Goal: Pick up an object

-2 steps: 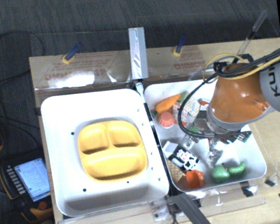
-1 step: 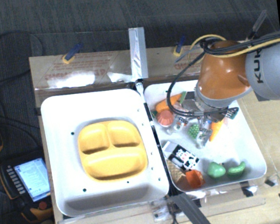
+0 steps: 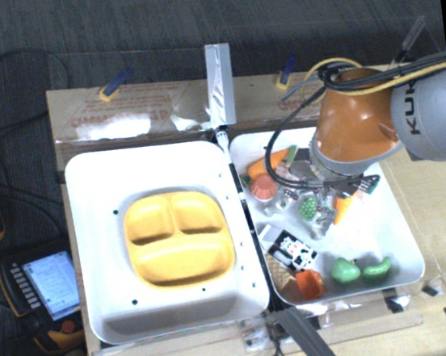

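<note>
Orange-banded arm (image 3: 363,126) low over right-bin clutter (image 3: 312,206), fingers' state beyond telling, nothing visibly grasped.

The bench (image 3: 156,104) bears two white bins (image 3: 99,230) side by side.

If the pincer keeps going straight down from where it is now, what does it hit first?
Most likely the small green-and-white item under the pincer in the right bin, with the orange piece close beside it. Depth is hard to judge from this slanted view.
</note>
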{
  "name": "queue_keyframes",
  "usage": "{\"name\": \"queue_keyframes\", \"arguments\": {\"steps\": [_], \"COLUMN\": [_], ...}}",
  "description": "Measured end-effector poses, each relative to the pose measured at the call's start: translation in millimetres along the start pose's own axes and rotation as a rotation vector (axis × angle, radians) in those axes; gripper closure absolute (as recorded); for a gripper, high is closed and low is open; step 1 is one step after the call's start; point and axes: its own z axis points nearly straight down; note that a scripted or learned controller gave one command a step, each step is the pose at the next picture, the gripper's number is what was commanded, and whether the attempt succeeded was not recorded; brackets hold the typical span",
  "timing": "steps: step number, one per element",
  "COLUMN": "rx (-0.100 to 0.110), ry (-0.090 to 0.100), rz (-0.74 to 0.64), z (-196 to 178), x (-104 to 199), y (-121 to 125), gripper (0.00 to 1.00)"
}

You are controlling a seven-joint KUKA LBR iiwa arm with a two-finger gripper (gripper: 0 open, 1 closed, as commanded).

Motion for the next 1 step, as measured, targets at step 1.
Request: {"name": "queue_keyframes", "arguments": {"steps": [1], "rx": [0.005], "ry": [-0.002], "rz": [0.060], "z": [-1.9], "x": [30.7], "y": [37.5], "gripper": [0.00]}}
